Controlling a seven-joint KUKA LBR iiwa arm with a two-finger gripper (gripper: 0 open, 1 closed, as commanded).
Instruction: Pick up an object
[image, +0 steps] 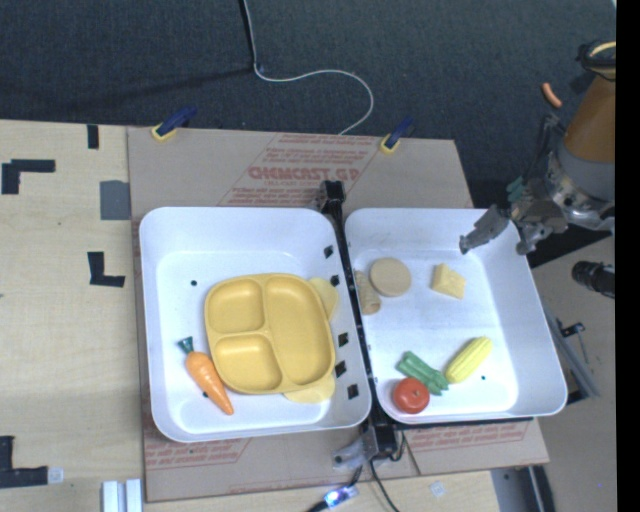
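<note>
Plainly, the pincer (497, 229) could descend on the right white bin's (530, 330) far-right rim rather than an object, since it hovers over that corner, apart from the pale yellow cheese wedge (448, 281) nearby and the tan round biscuit (389, 276) farther left. The grey arm (580, 180) reaches in from the right, wrist tilted leftward and down. Whether the pincer is wide or narrow I cannot tell; it holds nothing visible.
</note>
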